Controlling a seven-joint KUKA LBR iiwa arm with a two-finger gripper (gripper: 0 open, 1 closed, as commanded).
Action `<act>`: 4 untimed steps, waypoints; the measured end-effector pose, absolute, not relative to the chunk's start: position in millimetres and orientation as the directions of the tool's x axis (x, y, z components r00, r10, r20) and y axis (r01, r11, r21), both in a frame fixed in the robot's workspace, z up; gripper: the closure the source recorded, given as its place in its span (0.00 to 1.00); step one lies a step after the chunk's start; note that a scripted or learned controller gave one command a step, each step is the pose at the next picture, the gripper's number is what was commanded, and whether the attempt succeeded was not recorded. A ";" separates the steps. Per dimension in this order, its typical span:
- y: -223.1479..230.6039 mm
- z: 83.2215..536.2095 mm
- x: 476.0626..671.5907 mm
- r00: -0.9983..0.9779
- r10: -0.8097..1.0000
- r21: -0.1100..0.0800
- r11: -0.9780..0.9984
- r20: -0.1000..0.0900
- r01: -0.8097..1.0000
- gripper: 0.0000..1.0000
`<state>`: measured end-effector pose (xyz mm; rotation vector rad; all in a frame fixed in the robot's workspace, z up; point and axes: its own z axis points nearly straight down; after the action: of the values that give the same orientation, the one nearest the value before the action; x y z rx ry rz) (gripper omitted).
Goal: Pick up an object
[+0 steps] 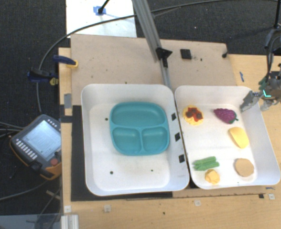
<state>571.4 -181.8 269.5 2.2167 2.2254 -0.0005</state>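
Gripper (pixel 253 100) sits at the right edge of frame, over the far right corner of the right bin (pixel 270 149). One grey finger (pixel 249 101) points down-left toward the bin rim; whether the fingers are spread or closed, can't tell from this angle, and nothing shows between them. Taking the right bin as reference: purple grapes (pixel 225 114) lie in its far half, right of centre, nearest item to the gripper but apart from it. Small pizza piece (pixel 193 115), yellow with red topping, is in the far left part, near the wall shared with the other bin. Yellow wedge (pixel 239 137), looks like cheese or a lemon slice, sits mid-right, just below the grapes. Green bean pods (pixel 206 163) lie in the near left part, with a small yellow lumpy piece (pixel 212 176) just beneath, close or touching, hard to say. Tan round cookie-like disc (pixel 244 167) is in the near right corner. All six rest on the bin floor. Left of the right bin, touching it side to side, is the left bin (pixel 95 175) holding a teal divided plate (pixel 140 128), three compartments, roughly centred. Further left, off the bench, a teach pendant (pixel 37 144) with cables.
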 end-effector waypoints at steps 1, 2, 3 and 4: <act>-181.8 270.5 571.8 -0.004 1.000 0.002 0.004 -0.001 1.000 0.00; -189.5 211.9 571.9 -0.001 1.000 -0.001 0.001 0.000 1.000 0.00; -192.8 150.2 575.2 -0.001 1.000 -0.003 0.001 0.001 1.000 0.00; -187.5 99.1 584.7 -0.005 1.000 0.000 0.005 0.000 1.000 0.00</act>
<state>584.7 -187.5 99.1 2.2164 2.2267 0.0000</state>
